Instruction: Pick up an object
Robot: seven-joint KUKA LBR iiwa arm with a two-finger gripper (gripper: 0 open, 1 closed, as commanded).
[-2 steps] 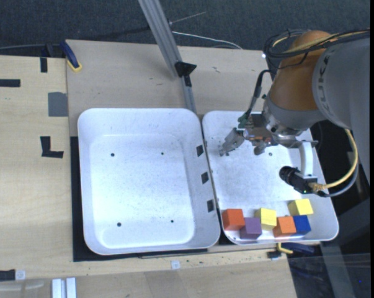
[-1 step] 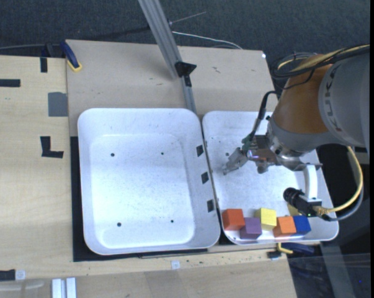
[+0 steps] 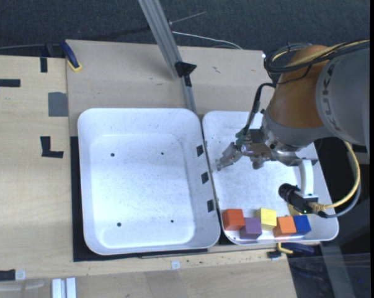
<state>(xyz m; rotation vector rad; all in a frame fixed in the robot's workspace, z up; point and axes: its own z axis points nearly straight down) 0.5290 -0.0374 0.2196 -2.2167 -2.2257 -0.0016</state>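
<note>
Two shallow white plastic bins with rounded corners sit side by side on the pale wooden counter [image 3: 25, 166]; their smooth floors are speckled with small dark marks. The left white bin [image 3: 143, 179] is wider, and the right white bin [image 3: 236, 129] is narrower. Along the near edge of the right bin lies a small group of blocks with flat faces and sharp edges: an orange-red cube [image 3: 233, 218], a purple cube [image 3: 253, 226] touching it, a yellow cube [image 3: 268, 216] just behind, then a second orange cube [image 3: 286, 225] and a blue cube [image 3: 302, 223] close together near the bin's corner. The grey metal gripper [image 3: 227, 160] hangs over the middle of the right bin, well apart from the blocks, near the wall between the two bins. Its fingers [image 3: 224, 162] point toward the left bin; whether they are spread or pressed together I cannot tell. A ribbed grey metal pole [image 3: 159, 23] leans across the counter behind the bins. A black cable [image 3: 261, 101] hangs beside the orange wrist band [image 3: 295, 98].
</note>
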